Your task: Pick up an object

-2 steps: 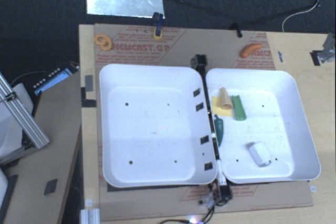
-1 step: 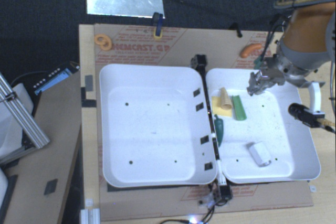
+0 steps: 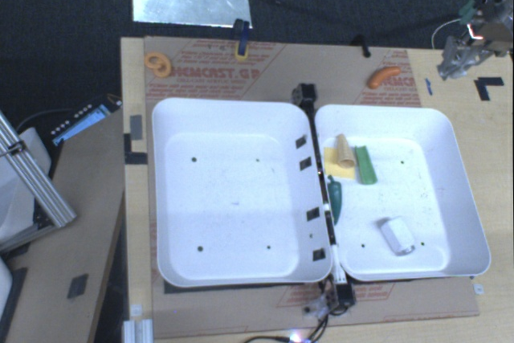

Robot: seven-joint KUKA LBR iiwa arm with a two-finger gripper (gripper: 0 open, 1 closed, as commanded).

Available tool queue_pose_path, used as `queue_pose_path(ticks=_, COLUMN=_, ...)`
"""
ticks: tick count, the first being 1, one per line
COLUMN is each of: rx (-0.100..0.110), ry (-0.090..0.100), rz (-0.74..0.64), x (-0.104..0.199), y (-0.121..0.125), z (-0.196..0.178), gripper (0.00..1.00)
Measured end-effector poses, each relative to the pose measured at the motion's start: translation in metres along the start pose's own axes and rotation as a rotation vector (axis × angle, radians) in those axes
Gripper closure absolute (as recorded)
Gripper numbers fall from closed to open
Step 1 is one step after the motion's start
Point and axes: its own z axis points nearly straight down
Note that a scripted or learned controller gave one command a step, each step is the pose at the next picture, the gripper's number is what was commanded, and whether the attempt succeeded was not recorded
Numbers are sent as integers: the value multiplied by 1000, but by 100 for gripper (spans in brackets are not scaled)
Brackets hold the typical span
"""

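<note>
In the camera view, two shallow white bins are seen side by side on a cardboard-covered surface [image 3: 265, 64]. The left bin [image 3: 233, 193] is shown with only small dark marks on its floor. The right bin [image 3: 401, 197] is seen to hold several objects. Near its upper left, a tan cylinder [image 3: 344, 147] is laid over a yellow piece [image 3: 340, 165], and a green block [image 3: 365, 165] is placed just beside them on the right. A dark green pepper-shaped item [image 3: 334, 198] is found against the bin's left wall, close to the divider between the bins. A white-grey object [image 3: 397, 236] is set apart from the rest, toward the lower middle of the right bin.

Outside the bins, an orange sausage-shaped item [image 3: 384, 76] is seen on the surface above the right bin, an orange ring [image 3: 158, 64] near the surface's upper left corner, and a yellow and blue clamp [image 3: 241, 40] at its top edge.

The gripper [image 3: 466, 52] is seen at the upper right, well apart from the bins and clear of every object. Nothing is seen between the fingers; whether they are apart or together cannot be told.
</note>
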Motion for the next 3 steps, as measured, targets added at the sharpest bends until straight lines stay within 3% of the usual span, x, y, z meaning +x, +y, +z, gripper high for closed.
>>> queue_pose_path(ticks=1, rx=17, ry=1, rz=4, x=-72, y=11, z=7, gripper=100)
queue_pose_path(ticks=2, rx=4, ry=-1, rz=0, x=-86, y=-20, z=-122, gripper=100)
queue_pose_path(ticks=3, rx=32, ry=12, rz=-10, x=-5, y=-56, z=0, gripper=100)
